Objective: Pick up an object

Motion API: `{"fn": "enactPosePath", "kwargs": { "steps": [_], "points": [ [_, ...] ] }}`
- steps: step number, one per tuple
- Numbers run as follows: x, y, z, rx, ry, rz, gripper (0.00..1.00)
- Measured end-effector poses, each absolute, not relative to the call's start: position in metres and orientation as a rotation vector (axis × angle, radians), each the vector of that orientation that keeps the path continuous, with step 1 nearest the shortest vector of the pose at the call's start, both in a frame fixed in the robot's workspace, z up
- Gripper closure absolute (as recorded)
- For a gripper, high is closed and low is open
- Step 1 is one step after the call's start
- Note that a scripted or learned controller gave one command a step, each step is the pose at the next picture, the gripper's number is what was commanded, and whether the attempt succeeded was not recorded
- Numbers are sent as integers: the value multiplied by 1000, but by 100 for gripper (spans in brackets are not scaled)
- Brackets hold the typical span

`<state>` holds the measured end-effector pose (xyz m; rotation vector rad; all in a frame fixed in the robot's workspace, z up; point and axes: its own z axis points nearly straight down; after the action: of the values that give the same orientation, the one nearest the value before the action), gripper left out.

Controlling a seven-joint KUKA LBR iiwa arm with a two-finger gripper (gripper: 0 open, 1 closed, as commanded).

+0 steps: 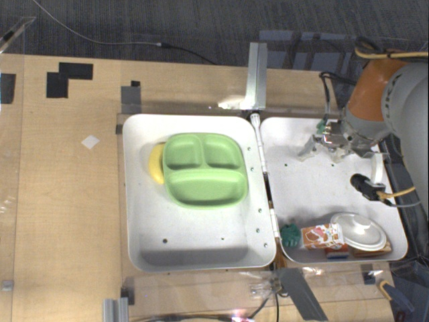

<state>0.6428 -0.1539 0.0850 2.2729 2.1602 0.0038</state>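
Gripper (326, 141), grip state indiscernible, hovers over bare upper right white bin (295, 180); approach step, next descent toward orange carton (323, 237).

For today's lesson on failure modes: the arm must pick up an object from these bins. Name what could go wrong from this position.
1. The gripper hangs over a bare part of the right bin; closing here would likely grasp nothing.
2. The carton, white bowl and small green object crowd the bin's near wall, so the fingers may strike a neighbour or the wall.
3. The yellow object lies partly under the green tray, hard to reach.
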Motion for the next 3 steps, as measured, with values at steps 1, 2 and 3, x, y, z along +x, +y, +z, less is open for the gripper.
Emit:
{"fn": "enactPosePath", "kwargs": {
  "steps": [1, 2, 3],
  "points": [
    [646, -153, 96, 2263, 2165, 6, 100],
    [646, -153, 95, 2263, 2166, 5, 0],
    [646, -100, 86, 2202, 2233, 8, 0]
  ]
}}
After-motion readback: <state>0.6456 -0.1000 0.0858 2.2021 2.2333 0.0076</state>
